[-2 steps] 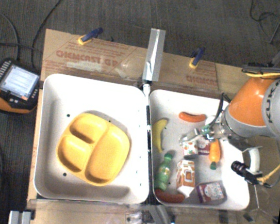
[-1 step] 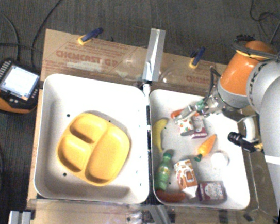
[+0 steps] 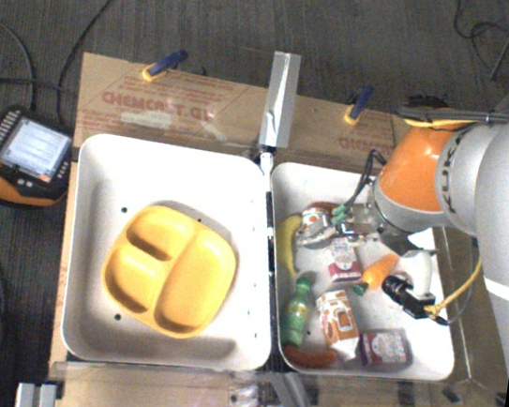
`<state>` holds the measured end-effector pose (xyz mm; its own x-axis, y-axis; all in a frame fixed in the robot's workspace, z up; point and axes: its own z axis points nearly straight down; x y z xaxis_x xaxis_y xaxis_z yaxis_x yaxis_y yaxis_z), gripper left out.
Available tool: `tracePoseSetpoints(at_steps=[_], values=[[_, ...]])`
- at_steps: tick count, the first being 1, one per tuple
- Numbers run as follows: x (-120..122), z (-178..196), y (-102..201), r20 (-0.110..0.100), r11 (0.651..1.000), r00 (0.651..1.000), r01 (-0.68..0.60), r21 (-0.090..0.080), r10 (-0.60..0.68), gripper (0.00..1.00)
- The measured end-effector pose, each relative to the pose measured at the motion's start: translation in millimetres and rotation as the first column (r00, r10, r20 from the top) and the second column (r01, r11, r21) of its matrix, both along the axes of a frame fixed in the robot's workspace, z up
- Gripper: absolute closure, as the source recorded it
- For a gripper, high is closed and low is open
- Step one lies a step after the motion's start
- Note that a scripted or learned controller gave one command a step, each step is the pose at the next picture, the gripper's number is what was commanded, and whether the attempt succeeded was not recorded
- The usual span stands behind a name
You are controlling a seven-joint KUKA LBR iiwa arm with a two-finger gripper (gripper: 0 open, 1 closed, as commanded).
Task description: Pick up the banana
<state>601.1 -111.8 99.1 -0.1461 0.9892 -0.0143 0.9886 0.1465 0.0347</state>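
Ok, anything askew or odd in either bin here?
Nothing spilled or damaged. The banana lies along the right bin's left wall, beside a green bottle and packets. The yellow tray sits slightly rotated in the left bin.

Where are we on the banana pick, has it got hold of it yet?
Not yet. Done: the arm has reached over the right bin. In hand: nothing that I can see; the gripper sits among the packets, right of the banana, which lies along that bin's left wall. Left: move onto the banana, grip and lift it. The yellow tray sits in the left bin.
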Motion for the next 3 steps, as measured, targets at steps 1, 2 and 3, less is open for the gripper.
tracePoseSetpoints(at_steps=[1, 2, 3], values=[[60.1, -3.0, 2.3, -0.050, 0.969, 0.967, -0.248, 0.005, 0.248, 0.00], [-16.8, -1.8, -14.7, -0.007, 0.994, 0.994, -0.108, -0.003, 0.108, 0.00], [-8.1, -9.3, -1.6, -0.028, 0.758, 0.758, -0.652, -0.003, 0.652, 0.00]])
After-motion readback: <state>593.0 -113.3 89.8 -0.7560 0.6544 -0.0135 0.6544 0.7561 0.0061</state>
